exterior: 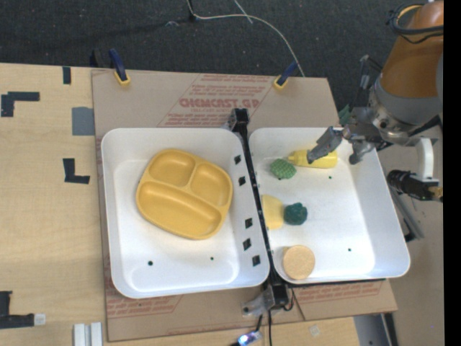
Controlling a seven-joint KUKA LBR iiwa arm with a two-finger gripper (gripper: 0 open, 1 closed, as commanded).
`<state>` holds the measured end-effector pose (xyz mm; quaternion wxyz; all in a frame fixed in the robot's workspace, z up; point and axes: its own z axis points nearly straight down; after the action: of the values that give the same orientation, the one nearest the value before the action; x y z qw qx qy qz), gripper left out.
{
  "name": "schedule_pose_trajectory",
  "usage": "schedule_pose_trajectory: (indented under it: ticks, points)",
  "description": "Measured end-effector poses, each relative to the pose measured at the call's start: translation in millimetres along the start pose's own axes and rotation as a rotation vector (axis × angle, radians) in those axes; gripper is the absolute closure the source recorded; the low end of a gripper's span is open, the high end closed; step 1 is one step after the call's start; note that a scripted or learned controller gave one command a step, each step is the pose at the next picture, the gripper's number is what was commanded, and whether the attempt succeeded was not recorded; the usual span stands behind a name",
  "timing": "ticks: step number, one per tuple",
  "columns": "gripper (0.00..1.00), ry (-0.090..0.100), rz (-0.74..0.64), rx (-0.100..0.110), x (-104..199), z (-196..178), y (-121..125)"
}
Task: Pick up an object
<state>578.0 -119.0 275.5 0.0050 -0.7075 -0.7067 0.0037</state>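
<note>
The arm (410,56) reaches in from the right and sets its hand (338,144) over the far part of the right bin (374,215). Two grey fingers show: one (324,146) slants down to the left and ends on or just above the yellow piece (314,160), the other (358,150) stands well to its right, near the bin's right wall. The fingers are spread wide and nothing sits between them.

The yellow piece lies flat near the far end of the right bin, partly covered by the left finger. Just to its left is a light green knobbly ball (283,169). Nearer the middle of the bin, a dark green ball (295,213) touches a pale yellow block (271,212) that rests against the bin's left wall. A tan round disc (298,262) lies at the near edge.

The left bin (122,215) holds a yellow divided plate (184,192), tilted a little in the view, with three compartments.

Both bins rest on a cardboard sheet (209,99) clamped to the desk (43,215) by two blue and yellow clips (119,68) at its far edge.
</note>
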Motion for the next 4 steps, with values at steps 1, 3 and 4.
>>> schedule_pose_trajectory:
  ticks: [1,3,4]
  points:
    - [0.0,-0.001,-0.003,-0.011,0,-6,2]
    - [0.0,-0.002,-0.002,-0.007,2,85,1]
    - [0.0,-0.002,-0.001,-0.006,-4,132,3]
